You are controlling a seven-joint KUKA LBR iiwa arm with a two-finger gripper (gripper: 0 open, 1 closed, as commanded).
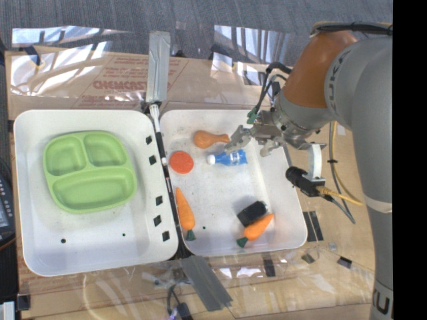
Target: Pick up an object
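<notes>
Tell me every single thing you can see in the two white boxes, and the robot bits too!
bins: two, white, side by side on the bench.
divided plate: one, green, in the left bin.
drumstick toy: one, orange-brown, top of the right bin.
round disc: one, red-orange, right bin near the left wall.
small bottle: one, blue with a white cap, middle of the right bin.
carrots: two, orange; one along the right bin's left wall, one near the front.
block: one, black, touching the front carrot.
arm: one, grey with an orange band, reaching in from the right.
gripper: one, above the bottle.
</notes>
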